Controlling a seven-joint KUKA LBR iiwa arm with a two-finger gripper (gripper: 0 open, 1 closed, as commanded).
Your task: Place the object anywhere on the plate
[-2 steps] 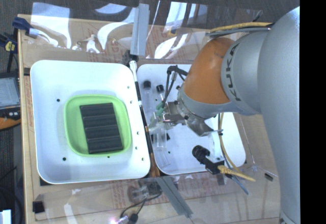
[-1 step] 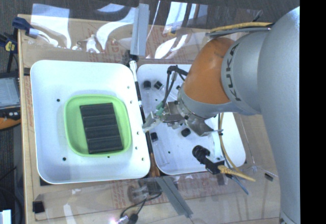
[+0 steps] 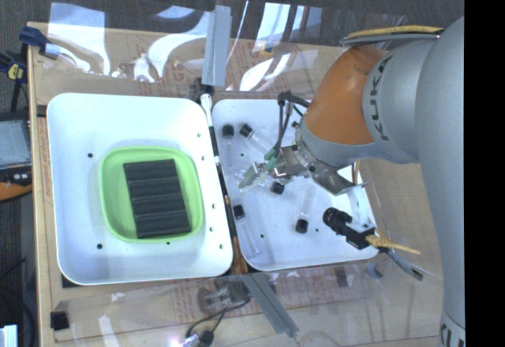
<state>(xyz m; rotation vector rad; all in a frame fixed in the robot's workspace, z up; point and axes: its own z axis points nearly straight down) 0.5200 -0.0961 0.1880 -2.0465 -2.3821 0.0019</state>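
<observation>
Left white bin [image 3: 67,203], right white bin [image 3: 264,247] touching it, wooden bench [image 3: 118,314] beneath

Claw [image 3: 264,170] over right bin [image 3: 316,255]; green plate [image 3: 110,172] holds, seemingly, a ridged block [image 3: 156,197].

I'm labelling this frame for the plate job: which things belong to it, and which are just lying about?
Job: lime-green square plastic plate; dark grey ribbed rectangular block lying on it; robot gripper.
Lying about: small black pieces scattered in the shallow white bin under the arm.
</observation>
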